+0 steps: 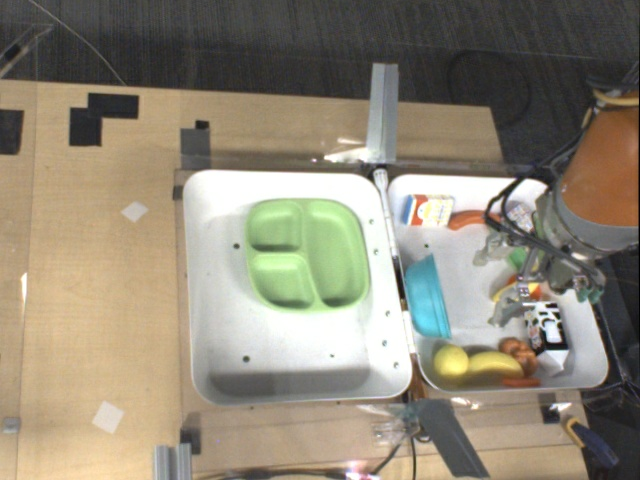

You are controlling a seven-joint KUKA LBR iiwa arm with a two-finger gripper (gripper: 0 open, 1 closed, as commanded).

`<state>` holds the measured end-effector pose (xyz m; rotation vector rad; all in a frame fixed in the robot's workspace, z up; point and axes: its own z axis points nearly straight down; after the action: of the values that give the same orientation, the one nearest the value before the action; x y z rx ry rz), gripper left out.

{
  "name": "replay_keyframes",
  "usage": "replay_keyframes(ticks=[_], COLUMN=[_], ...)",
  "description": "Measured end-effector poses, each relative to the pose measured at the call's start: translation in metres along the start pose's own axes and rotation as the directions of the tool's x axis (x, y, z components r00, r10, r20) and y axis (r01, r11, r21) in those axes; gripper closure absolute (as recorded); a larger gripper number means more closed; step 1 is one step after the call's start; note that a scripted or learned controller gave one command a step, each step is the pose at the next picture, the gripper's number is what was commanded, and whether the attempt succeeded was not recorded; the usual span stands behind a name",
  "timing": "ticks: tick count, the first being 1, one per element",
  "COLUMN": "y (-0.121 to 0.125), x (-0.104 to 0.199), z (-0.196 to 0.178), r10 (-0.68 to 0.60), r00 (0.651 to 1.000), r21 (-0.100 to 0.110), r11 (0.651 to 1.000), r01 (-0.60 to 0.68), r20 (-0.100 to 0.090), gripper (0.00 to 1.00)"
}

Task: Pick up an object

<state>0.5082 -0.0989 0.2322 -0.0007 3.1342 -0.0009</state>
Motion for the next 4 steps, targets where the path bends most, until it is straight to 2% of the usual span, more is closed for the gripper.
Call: replay_keyframes(ticks=[1, 2, 3, 4], y=[-0.038, -0.019, -0.037, -0.063], x=[-0.024, 0.009, -0.076, -0.021], z=[0.105, 0.139, 0.143, 0.14], r10=[0.073, -0.005, -0.087, 0.129], r00=[0.997, 1.0, 0.996, 0.992], r21=[-0.001, 0.0, 0.002, 0.0], r11=[0.997, 1.0, 0.996, 0.992], r01=[-0.073, 0.005, 0.087, -0.129], r20=[-0.007, 0.001, 0.009, -0.001], gripper=[0.0, 0.0, 0.0, 0.0])
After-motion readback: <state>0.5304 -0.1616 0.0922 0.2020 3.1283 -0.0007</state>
